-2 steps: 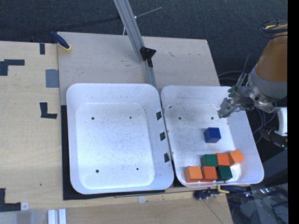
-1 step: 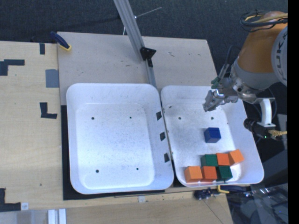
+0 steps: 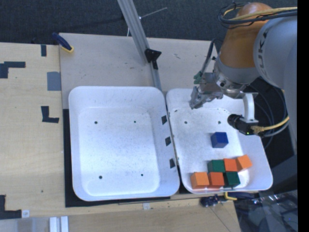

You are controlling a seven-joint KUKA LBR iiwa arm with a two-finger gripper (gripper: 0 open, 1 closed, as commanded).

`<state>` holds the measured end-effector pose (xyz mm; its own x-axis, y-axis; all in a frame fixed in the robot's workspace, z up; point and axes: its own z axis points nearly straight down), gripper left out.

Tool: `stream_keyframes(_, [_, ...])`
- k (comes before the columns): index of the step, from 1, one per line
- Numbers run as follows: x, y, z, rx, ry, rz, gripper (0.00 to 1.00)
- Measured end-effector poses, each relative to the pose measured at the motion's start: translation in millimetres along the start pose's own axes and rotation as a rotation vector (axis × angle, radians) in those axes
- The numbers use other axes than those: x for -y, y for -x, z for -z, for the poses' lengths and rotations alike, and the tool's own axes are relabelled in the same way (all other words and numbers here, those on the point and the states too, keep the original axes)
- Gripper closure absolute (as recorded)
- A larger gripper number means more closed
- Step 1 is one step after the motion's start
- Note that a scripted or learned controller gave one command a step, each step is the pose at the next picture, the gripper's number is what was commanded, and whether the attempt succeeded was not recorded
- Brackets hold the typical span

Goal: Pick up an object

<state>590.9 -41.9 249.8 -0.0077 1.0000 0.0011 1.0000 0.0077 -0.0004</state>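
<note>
A blue cube [image 3: 219, 139] lies alone in the middle of the right bin [image 3: 193, 129]. Along that bin's near edge sits a cluster of blocks: an orange one [image 3: 199, 179], another orange one [image 3: 217, 178], two green ones [image 3: 217, 166] [image 3: 232, 179], and orange blocks [image 3: 231, 165] [image 3: 244, 162] at the right end. My gripper [image 3: 198, 102] hangs over the far edge of the right bin, above and left of the blue cube, well apart from it. Nothing shows between its fingers.
The left bin [image 3: 77, 129] lies beside the right one, with black clips along the seam between them. A slanted metal pole [image 3: 135, 25] with a black clamp [image 3: 152, 55] rises behind the bins. A black cable connector [image 3: 239, 123] juts out right of the blue cube.
</note>
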Motion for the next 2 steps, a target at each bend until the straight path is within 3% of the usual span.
stream_keyframes(2, [-25.1,-94.6,-9.4,0.001,-0.001,-0.002,1.0])
